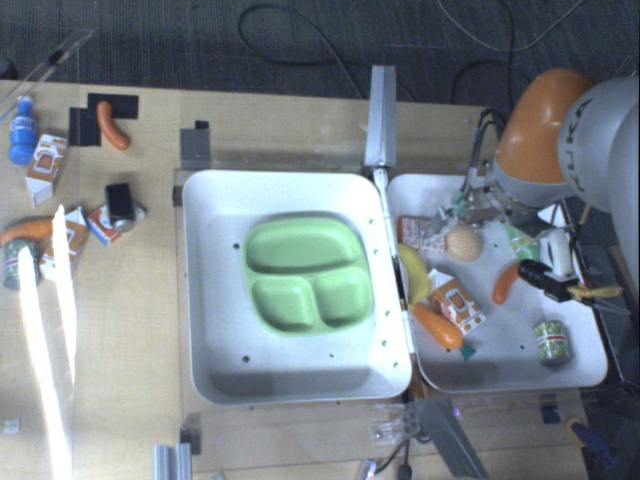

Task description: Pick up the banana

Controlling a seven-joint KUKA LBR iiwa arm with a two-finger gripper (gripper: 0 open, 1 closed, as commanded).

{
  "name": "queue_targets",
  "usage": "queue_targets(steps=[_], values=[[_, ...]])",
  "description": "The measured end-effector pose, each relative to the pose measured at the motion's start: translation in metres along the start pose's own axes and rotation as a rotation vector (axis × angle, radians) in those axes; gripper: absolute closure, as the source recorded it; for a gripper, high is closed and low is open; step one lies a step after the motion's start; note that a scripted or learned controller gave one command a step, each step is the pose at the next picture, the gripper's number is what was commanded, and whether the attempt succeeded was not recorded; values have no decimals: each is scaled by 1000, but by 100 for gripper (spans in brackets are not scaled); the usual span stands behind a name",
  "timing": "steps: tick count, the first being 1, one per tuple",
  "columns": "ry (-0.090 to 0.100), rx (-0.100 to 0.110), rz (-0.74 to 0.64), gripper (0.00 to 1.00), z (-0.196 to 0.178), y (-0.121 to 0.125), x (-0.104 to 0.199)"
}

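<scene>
Over on the right, the grey arm (590, 138) with its orange band is reaching in above the far corner of the right white bin (590, 368). Its claw (478, 200) is hanging down among wires near the bin's far edge, and I cannot tell from here how the claw is set. Nothing is showing in its grip.

Seen from that same high camera, the banana (415, 273) is lying against the left wall of the right bin, just beside the divider, well apart from the claw. An orange carrot (438, 326) is lying just below it, touching a small printed carton (460, 306). A pale round ball (463, 244) is sitting near the claw, with a green can (552, 340) towards the near right corner.

A green divided tray (305, 273) is lying in the left white bin (215, 298). Loose items are lying scattered on the wooden surface (120, 368) to the left, including a blue bottle (22, 130).
</scene>
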State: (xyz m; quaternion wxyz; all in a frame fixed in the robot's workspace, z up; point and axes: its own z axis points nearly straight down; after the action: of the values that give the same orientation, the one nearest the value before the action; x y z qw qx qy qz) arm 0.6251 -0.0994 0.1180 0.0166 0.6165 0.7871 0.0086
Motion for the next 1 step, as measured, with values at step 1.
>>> queue_targets(steps=[1], values=[[10, 13, 46, 0, 22, 29, -31]])
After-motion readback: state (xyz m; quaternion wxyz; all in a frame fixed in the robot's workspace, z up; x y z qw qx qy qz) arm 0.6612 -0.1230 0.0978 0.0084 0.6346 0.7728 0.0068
